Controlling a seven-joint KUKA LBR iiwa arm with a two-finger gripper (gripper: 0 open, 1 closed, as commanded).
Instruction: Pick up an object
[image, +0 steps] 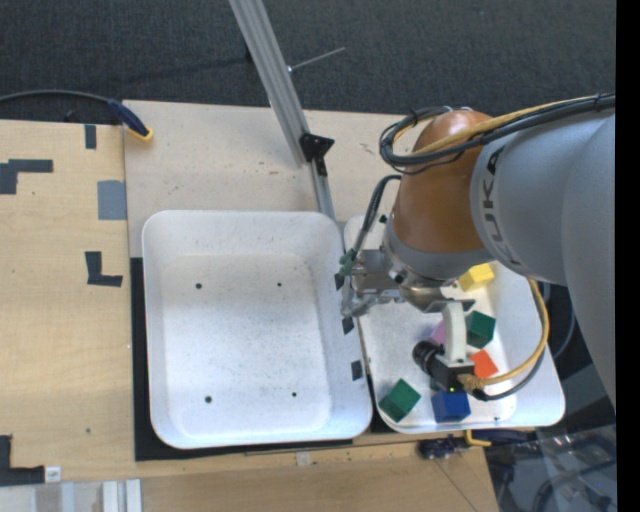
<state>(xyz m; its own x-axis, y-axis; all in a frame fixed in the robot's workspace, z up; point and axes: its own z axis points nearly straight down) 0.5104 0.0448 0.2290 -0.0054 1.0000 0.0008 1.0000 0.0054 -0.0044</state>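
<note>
Over the left rim of the glossy white plastic bin (530, 395), the metal claw (372, 285) is hanging under the wrist, and whether it is open or closed cannot be told. Just below and right of it, a matte green cube (400, 398) and a blue cube (451, 405) are lying close together. Farther right, an orange block (484, 364), a dark green block (481, 327) and a yellow block (480, 275) are sitting. The smooth grey arm (540, 190) is showing the letters "UKA".

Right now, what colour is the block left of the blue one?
Green. The block shows best in the camera view.
</note>
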